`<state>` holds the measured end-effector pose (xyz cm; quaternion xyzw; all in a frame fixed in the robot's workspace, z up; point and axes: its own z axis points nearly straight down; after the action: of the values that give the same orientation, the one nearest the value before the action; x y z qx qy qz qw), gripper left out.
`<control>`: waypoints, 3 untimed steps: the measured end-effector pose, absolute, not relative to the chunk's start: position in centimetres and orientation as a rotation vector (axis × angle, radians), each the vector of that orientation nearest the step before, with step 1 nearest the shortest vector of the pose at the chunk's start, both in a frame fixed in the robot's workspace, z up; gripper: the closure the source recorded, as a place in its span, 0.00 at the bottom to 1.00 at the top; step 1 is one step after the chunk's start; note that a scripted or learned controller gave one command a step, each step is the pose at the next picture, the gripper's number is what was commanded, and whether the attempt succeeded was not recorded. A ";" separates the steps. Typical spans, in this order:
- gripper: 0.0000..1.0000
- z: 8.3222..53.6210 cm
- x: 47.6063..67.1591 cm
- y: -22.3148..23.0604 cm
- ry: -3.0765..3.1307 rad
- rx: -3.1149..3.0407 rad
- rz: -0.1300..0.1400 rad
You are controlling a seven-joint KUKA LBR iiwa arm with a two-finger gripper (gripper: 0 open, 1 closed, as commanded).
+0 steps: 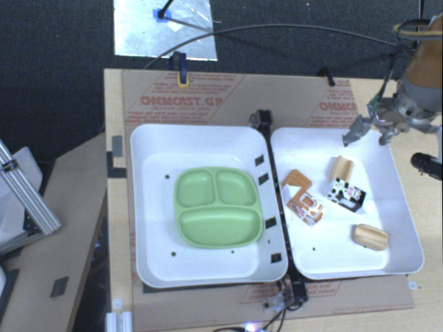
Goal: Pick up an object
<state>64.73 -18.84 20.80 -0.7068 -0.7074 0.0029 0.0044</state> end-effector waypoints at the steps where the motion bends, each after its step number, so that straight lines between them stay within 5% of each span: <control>1: 0.00 21.6 65.0 -18.8 -2.227 -2.219 -0.002; 3: 0.00 11.6 66.1 -17.8 -2.230 -2.212 0.001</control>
<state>66.11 -17.83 11.63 -0.7043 -0.7099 0.0003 0.0004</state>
